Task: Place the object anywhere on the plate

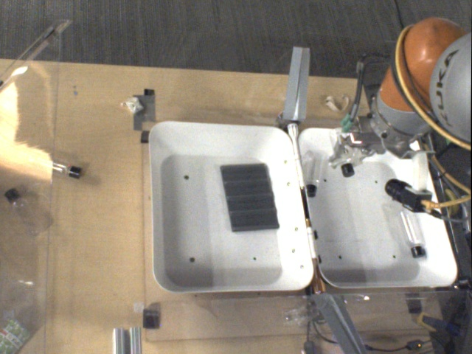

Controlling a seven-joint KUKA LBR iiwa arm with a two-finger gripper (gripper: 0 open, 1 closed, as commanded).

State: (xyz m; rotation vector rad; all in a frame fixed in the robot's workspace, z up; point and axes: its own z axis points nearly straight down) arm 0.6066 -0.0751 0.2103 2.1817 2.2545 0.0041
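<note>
A dark grey ridged plate [251, 197] lies flat in the middle of the left bin [169, 220]. In the right bin [369, 264] a clear tube with a black cap [411, 232] lies near the right wall. A second clear tube with a black tip [310, 178] rests along that bin's left wall. My gripper [346, 153] hangs over the back left part of the right bin, under the orange-banded wrist [424, 50]. A small black piece [346, 169] shows just below it. Nothing is visibly held.
A black plug on a yellow cable [402, 191] reaches over the right bin from the right. A grey post [297, 83] stands behind the seam between the bins. Small black parts [74, 172] lie on the wooden bench at the left.
</note>
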